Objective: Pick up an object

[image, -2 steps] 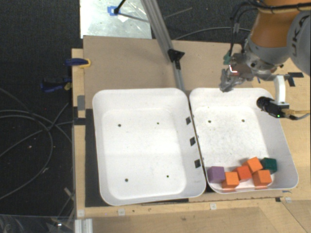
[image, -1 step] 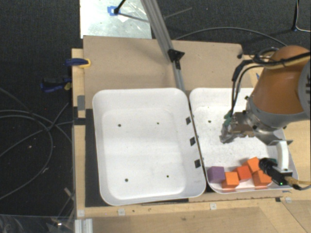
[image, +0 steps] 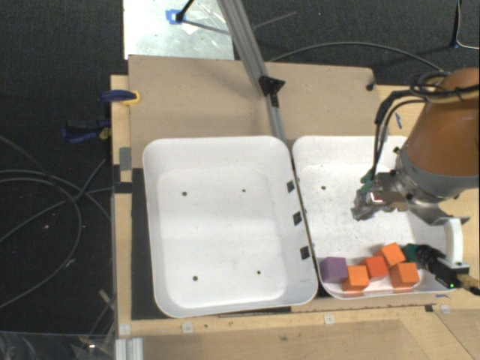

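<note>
A purple block and several orange blocks lie along the front wall of the right bin. A dark green piece peeks out behind the orange ones. My gripper hangs over the middle of the right bin, above and behind the blocks. Nothing shows between its tips, and the angle hides how they stand.
The left bin sits beside the right one, joined by black clips. A grey metal pole slants down to the bins' back edge. Cables run over the dark floor at left, and a blue-and-yellow clamp grips the bench.
</note>
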You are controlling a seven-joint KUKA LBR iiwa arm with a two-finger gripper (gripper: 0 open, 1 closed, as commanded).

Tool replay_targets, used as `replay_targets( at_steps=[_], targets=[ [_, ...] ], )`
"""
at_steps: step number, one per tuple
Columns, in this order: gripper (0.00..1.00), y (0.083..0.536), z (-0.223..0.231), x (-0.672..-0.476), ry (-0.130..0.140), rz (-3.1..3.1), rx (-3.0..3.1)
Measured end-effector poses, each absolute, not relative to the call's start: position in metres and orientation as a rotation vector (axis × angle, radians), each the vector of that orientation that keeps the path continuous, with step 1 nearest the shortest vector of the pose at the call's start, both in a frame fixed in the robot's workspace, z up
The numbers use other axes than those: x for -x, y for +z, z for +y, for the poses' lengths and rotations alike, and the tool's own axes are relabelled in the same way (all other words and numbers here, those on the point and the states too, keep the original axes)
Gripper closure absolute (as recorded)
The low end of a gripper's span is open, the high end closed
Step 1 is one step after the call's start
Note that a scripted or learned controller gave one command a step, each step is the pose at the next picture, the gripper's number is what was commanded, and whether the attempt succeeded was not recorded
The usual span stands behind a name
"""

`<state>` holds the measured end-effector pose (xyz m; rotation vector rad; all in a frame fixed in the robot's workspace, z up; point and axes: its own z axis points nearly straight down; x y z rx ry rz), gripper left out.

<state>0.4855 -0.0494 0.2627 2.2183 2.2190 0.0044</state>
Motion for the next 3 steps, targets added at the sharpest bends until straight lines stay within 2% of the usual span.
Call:
replay_targets(
  at_steps=[1, 2, 3],
  targets=[
    [1.00, 0.218, -0.006, -0.484, -0.002, 2.233, -2.216],
    [1.00, 0.222, 0.017, -0.526, 0.005, 2.228, -2.211],
    [1.00, 0.240, 0.030, -0.627, 0.009, 2.226, -2.208]
  ],
)
